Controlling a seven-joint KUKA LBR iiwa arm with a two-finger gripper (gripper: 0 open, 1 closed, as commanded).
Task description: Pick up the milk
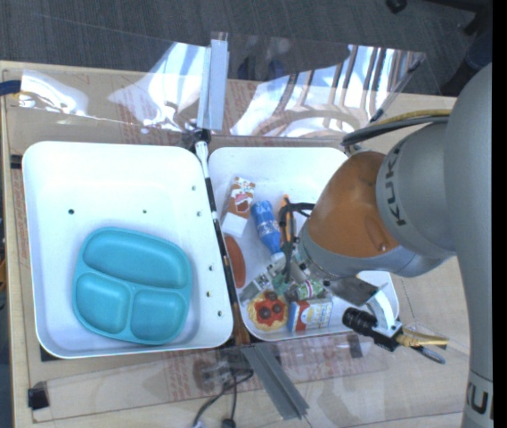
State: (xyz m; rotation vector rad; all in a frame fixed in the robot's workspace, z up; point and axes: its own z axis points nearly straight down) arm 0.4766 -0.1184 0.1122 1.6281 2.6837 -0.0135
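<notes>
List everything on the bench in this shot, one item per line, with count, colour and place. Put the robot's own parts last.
Bins: two, white, side by side on the bench.
Divided plate: one, turquoise, lower part of the left bin.
Blue bottle: one, blue, middle of the right bin.
Small carton: one, white and red, upper right bin, beside the blue bottle.
Brown item: one, reddish brown, along the right bin's left wall.
Pizza-like toy: one, yellow and red, right bin's lower edge.
Red and white carton: one, lower right bin, possibly the milk.
Arm: one, grey with orange band, reaching over the right bin.
</notes>
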